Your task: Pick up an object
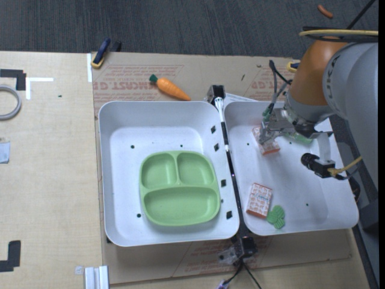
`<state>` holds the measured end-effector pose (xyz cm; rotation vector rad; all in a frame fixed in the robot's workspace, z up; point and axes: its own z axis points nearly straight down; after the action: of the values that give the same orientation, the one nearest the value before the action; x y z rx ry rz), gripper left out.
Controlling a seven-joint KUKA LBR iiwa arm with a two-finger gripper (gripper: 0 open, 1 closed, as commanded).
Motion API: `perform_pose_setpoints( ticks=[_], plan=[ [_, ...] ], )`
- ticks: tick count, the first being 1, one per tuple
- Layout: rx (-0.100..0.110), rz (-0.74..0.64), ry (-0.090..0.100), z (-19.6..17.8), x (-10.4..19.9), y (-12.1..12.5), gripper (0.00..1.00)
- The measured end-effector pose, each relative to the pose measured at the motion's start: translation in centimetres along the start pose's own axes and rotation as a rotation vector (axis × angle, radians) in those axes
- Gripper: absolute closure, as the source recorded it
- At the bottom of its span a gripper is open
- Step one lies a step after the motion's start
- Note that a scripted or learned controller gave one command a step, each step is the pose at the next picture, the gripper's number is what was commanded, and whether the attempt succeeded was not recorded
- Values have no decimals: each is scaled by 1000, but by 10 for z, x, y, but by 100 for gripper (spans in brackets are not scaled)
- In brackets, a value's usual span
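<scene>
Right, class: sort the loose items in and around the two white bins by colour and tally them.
Green: 2, the divided plate and a small leafy toy
Orange: 1, the toy carrot
Red and white: 2, the patterned card and a small packet under the gripper
Total: 5

You are looking through a single fixed camera set above the bench [48, 161], tilted so it looks down at a slant rather than straight. It stands far enough back to take in both shallow white plastic bins [114, 179] side by side, the brown cardboard sheet [138, 77] under them, and a strip of dark grey carpeted floor [180, 11] along the top edge. The grey robot arm with its orange band [313, 71] enters from your right, close and large in frame.
</scene>
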<state>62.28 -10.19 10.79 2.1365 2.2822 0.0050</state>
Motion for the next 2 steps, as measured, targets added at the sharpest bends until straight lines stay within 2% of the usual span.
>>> perform_pose_setpoints(
  ticks=[1, 2],
  plan=[
    [12, -353, 12, 14, 11, -102, 100],
    [11, -354, 11, 14, 11, -102, 0]
  ],
)
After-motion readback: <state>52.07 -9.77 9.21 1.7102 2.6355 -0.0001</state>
